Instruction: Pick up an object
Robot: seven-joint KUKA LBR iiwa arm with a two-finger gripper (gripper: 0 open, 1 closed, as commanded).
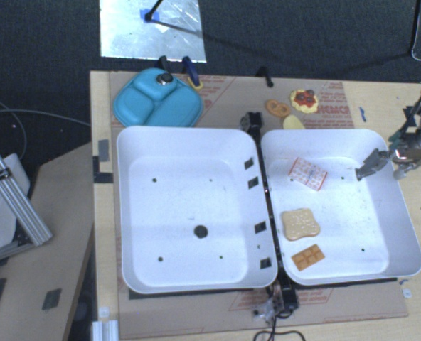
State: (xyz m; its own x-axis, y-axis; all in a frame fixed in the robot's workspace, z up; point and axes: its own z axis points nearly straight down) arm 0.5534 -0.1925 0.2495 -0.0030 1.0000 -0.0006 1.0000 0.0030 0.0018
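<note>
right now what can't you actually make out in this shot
- The tool, camera view: small and blurred over the right bin; its finger state is unreadable.
- The arm, camera view: cut off by the right edge, so little of it is visible.
- The red-patterned packet: print too small to read.
- The dark spot in the left bin: too small to tell whether it is an object or a hole.

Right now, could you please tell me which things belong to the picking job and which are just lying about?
Job: gripper; red-patterned white card, pale tan biscuit, orange-brown wafer, all in the right white bin.
Lying about: blue divided plate, yellow and orange toy foods, foil sheet.
</note>
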